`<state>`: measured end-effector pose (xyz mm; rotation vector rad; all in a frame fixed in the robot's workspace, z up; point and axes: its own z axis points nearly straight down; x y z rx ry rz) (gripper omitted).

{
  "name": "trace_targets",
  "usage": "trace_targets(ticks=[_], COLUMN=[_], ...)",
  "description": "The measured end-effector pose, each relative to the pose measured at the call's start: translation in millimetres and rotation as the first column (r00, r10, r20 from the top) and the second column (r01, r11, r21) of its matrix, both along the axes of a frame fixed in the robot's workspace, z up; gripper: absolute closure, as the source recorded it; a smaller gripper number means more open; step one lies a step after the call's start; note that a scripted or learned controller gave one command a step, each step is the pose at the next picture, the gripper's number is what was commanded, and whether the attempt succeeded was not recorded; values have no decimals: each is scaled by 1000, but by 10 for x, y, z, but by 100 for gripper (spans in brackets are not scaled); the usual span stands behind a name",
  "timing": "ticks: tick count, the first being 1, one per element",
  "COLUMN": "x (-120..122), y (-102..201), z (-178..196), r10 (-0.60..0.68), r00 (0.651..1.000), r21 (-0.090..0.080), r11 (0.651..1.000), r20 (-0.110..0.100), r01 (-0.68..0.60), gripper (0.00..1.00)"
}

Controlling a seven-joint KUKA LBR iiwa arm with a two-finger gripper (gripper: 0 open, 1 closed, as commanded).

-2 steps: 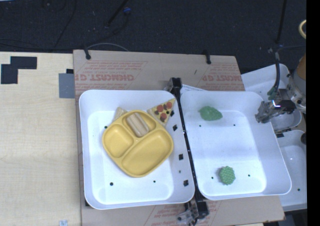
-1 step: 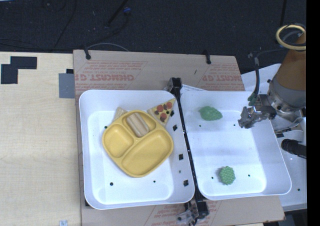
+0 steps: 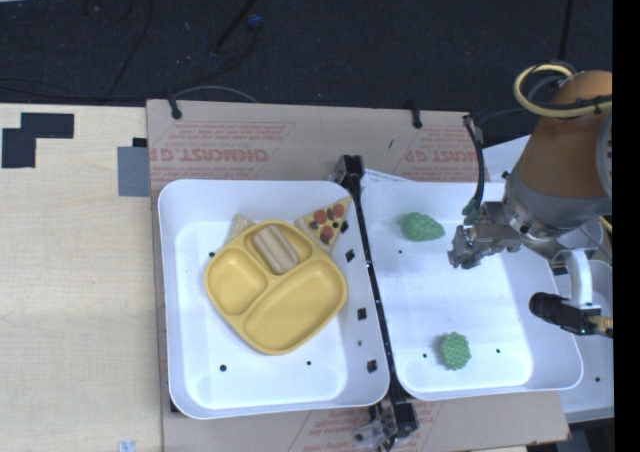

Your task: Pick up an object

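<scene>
Two green leafy pieces lie in the right bin (image 3: pixel 500 380): one (image 3: pixel 421 228) near its far side, another (image 3: pixel 454 350) near its front edge. My gripper (image 3: pixel 466 251) hangs over the right bin's middle right, to the right of the far green piece and apart from it. Nothing shows between its fingers. In the left bin (image 3: pixel 190 360) sits a yellow divided plate (image 3: pixel 277 290) with a tan bread-like piece (image 3: pixel 273 246) in its far compartment. A pizza slice (image 3: pixel 328 221) rests at the plate's far right.
A black divider (image 3: pixel 366 280) runs between the two bins. Cardboard (image 3: pixel 300 140) lies under both bins. The arm's orange band (image 3: pixel 565 140) and grey body rise at the right.
</scene>
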<state>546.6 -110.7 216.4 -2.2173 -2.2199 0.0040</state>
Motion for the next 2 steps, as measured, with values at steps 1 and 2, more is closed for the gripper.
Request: trace_targets(ticks=[1, 2], x=[-54, -128], y=[483, 883], z=[-88, -58], r10=[1, 0], r00=[1000, 1000], r21=[0, 0], r11=[1000, 1000], r20=[0, -1], r01=[-1, 0], gripper=[100, 100])
